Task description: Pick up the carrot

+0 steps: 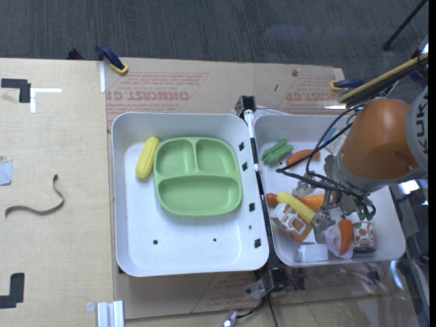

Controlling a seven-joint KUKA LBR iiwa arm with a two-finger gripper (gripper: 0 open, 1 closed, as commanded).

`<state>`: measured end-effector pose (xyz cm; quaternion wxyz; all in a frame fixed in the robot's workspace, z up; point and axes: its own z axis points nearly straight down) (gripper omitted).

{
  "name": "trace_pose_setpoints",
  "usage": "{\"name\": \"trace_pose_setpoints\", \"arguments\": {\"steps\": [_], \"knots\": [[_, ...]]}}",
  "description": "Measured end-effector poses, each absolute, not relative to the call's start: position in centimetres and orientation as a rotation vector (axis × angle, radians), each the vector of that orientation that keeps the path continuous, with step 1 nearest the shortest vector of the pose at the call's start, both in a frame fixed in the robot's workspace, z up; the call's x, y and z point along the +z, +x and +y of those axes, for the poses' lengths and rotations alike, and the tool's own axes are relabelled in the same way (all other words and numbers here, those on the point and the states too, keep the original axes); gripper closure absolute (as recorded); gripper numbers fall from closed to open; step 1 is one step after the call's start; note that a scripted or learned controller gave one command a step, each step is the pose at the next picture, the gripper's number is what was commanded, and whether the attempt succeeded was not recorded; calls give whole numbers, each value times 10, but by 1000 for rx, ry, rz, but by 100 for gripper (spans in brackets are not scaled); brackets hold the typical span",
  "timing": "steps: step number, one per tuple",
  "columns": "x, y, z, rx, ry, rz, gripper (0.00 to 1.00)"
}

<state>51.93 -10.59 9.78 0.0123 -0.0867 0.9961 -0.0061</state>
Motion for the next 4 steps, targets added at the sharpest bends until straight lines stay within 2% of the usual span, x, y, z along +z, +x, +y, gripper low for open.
{"name": "trace_pose_setpoints", "arguments": {"steps": [1, 2, 3, 4], "knots": [[96, 502, -128, -4, -116, 3118, 0], [106, 503, -131, -13, -115, 3115, 100], [106, 503, -131, -14, -114, 3113, 0], [92, 548, -133, -3, -134, 3134, 0]]}}
